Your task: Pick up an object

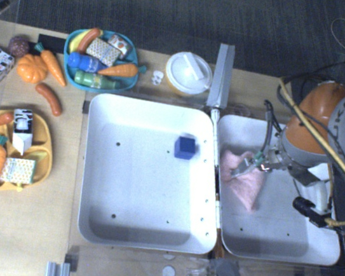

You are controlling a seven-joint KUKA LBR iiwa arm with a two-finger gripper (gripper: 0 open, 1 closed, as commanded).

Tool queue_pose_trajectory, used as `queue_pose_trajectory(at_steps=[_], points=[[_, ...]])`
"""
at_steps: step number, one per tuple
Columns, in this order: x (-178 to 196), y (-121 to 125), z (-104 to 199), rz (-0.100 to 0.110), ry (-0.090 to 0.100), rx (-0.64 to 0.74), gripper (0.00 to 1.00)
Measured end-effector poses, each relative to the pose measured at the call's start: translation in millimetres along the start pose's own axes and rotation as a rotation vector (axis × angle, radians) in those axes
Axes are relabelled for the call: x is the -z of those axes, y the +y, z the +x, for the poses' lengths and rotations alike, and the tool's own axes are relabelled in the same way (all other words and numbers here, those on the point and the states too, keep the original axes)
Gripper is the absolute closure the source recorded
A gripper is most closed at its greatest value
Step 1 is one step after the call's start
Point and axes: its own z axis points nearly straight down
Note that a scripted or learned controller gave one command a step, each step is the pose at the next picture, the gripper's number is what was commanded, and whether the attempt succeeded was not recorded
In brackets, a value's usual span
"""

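A small blue cube (186,147) lies in the left white bin (103,214), toward its upper right. A crumpled pink cloth (245,182) lies in the right white bin (272,245), near its left wall. My gripper (250,167) reaches in from the right and is low over the upper part of the pink cloth, at or very near its surface. The grey arm with its orange band (317,117) stands above the right bin's far right side and hides part of that bin.
A metal divider (220,77) stands between the bins at the back. Left of the bins lie a blue bowl of toy food (100,60), a yellow tray of toy food (10,150), loose toy vegetables (41,73) and a white lid (189,72). Cables (315,216) hang at the right.
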Motion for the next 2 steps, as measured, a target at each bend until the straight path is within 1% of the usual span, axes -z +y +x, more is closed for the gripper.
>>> queue_pose_trajectory(at_steps=[1, 2], points=[[11.4, 3.1, 2.1, -0.004, 0.003, 0.003, 1.0], [89.4, 92.8, 26.8, 0.017, 0.011, 0.137, 1.0]])
